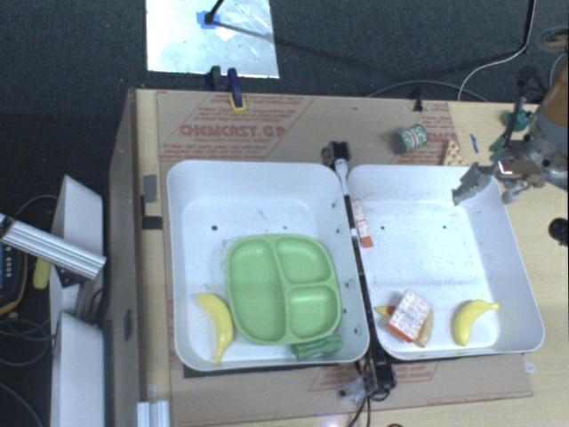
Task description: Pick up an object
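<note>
In the right bin a yellow banana lies near the front right corner. An orange and white box rests beside it to the left, with a small yellow piece at its left side. The left bin holds a green divided plate, a second yellow banana at the front left and a green object at the plate's front edge. My gripper hovers over the right bin's far right corner, open, with nothing between its fingers.
A small green can lies on the bench behind the right bin. A red and white tube lies along the divider between the bins. A black clamp sits at the divider's far end. Cables run at the far right.
</note>
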You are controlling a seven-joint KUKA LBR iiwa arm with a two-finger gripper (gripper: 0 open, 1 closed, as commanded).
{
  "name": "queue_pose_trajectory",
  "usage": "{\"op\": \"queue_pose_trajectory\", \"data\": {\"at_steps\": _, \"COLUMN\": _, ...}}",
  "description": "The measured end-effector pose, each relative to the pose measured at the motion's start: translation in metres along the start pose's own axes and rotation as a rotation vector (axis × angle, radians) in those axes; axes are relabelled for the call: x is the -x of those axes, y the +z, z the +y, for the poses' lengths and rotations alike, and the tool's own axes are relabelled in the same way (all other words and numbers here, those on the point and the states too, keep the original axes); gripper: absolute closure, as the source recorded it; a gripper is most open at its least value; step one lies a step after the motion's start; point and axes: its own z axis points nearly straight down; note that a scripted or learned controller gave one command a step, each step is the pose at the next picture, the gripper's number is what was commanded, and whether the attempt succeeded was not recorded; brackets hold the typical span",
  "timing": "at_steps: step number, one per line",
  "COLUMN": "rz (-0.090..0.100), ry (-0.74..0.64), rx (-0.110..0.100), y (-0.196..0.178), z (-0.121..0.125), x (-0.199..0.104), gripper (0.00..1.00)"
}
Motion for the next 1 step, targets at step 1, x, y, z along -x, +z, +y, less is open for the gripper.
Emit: {"op": "queue_pose_trajectory", "data": {"at_steps": 1, "rz": -0.001, "ry": 0.002, "rx": -0.002, "y": 0.0489, "z": -0.0759, "x": 0.047, "gripper": 0.0}}
